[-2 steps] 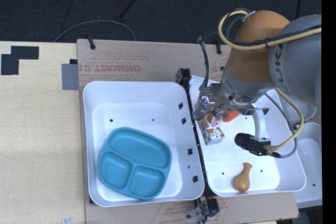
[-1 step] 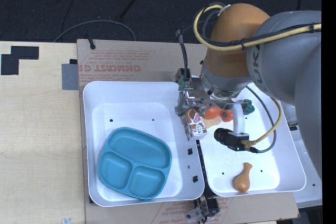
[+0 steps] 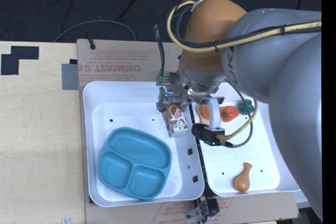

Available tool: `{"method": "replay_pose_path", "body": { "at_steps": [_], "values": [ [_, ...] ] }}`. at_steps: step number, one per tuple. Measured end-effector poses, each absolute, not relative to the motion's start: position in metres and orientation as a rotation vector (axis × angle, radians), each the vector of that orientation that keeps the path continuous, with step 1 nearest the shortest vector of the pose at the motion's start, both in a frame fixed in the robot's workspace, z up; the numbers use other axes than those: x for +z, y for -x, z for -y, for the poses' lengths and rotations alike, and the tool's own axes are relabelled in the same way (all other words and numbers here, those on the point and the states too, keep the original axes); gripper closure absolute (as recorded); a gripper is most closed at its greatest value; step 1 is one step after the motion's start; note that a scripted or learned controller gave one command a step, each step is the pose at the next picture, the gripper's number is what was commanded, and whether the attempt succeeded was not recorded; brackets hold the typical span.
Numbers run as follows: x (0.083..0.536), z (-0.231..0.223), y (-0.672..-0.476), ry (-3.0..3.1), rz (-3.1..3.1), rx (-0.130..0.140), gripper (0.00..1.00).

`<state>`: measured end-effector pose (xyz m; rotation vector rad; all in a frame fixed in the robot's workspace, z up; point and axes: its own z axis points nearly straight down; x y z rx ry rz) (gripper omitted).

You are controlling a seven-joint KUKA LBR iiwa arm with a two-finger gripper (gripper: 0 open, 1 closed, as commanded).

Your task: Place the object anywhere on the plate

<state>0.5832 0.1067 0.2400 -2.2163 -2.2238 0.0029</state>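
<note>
A small brown and white carton [image 3: 177,119] hangs tilted under my gripper [image 3: 174,105], whose fingers are shut on its top. It sits over the right part of the left bin [image 3: 100,107], close to the divider between the bins. The blue plate [image 3: 135,162], with three compartments, lies in the front of the same bin, below and to the left of the carton. Carton and plate are apart.
In the right bin [image 3: 262,165] lie a red and orange pepper-like toy with a green stem [image 3: 229,113], an orange and white piece [image 3: 212,113] and a tan gourd-shaped toy [image 3: 242,177]. A black cable [image 3: 210,136] loops under the wrist. The big grey arm covers the right side.
</note>
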Motion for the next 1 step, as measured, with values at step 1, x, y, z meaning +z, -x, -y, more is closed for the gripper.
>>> {"method": "replay_pose_path", "body": {
  "at_steps": [1],
  "values": [
    [0.2282, -0.1574, -0.5709, 2.217, 2.221, 0.008, 1.00]
  ]
}}
